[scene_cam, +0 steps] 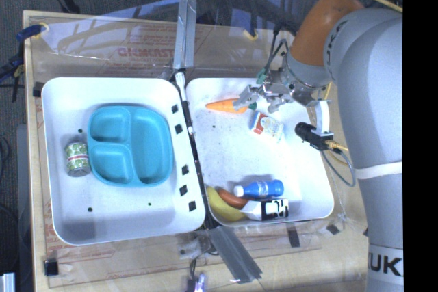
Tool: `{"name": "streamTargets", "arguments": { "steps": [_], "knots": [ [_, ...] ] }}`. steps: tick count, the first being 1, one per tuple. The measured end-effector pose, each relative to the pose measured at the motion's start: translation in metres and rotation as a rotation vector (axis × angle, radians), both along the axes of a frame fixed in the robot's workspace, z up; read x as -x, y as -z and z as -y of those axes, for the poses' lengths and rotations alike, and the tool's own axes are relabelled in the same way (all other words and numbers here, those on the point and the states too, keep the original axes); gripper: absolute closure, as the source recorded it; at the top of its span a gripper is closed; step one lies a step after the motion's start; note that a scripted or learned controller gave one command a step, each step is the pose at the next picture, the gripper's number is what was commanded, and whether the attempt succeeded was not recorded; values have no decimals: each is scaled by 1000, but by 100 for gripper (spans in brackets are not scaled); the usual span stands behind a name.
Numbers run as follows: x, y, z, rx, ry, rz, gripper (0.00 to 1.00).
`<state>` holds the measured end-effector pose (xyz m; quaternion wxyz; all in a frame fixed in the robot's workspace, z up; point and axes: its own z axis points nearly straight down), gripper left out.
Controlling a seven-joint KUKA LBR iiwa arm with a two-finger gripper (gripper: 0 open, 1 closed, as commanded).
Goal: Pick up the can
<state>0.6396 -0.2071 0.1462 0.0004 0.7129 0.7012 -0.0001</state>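
The big grey arm (363,78) reaches over the right bin (311,167). Its gripper (263,98) hangs beside the carrot (224,105), fingers a little apart, holding nothing. The can (77,158) lies in the left bin (61,96), next to the blue tray (130,145).

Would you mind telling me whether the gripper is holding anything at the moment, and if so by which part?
It cannot be told. The gripper sits over the right bin next to the carrot. The can lies apart in the left bin.

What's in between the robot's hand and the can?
In the camera view, the blue tray and the bins' divider lie between the hand and the can.
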Motion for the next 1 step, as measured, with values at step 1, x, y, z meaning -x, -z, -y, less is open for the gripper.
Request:
{"name": "streamTargets", "arguments": {
  "steps": [1],
  "knots": [
    [-17,55,-45,-2,-70,-4,0]
  ]
}}
